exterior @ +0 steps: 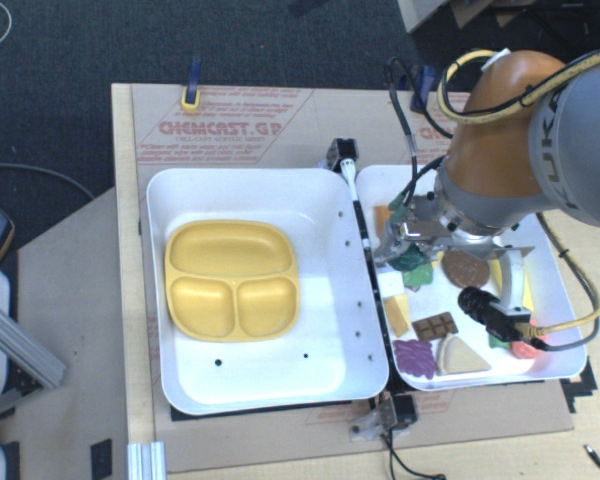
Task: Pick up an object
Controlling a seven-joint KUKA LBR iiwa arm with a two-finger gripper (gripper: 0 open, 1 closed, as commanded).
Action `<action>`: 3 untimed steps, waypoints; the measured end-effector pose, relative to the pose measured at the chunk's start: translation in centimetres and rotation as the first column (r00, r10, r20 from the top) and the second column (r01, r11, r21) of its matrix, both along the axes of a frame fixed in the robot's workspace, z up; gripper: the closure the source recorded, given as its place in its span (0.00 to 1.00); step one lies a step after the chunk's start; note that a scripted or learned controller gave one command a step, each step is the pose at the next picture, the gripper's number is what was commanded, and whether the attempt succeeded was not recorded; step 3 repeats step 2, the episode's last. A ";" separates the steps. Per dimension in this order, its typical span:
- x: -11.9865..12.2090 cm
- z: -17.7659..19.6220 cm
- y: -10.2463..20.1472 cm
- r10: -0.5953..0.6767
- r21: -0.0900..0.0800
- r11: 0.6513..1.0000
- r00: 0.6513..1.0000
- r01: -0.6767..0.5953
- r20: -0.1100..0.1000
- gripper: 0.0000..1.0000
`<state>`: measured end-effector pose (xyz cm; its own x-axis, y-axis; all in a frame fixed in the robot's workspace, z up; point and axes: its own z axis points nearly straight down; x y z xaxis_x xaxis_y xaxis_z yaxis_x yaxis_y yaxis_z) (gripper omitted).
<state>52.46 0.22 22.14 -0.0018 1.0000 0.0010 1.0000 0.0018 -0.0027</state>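
Here pincer (408,246) low over green toy (414,264).

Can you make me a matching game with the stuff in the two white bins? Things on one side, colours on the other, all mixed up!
Things:
1. divided plate in the left bin
2. grape bunch in the right bin
3. chocolate bar
4. round cookie

Colours:
A. purple
B. yellow
C. reddish brown
D. dark brown with squares

Pairs: 1-B, 2-A, 3-D, 4-C
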 end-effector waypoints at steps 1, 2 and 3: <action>-1.1 1.2 0.2 0.000 0.000 1.000 1.000 0.000 0.001 1.00; -0.3 1.1 1.0 0.000 -0.001 1.000 1.000 0.000 0.004 1.00; -0.3 1.1 1.0 0.000 -0.001 1.000 1.000 0.000 0.004 1.00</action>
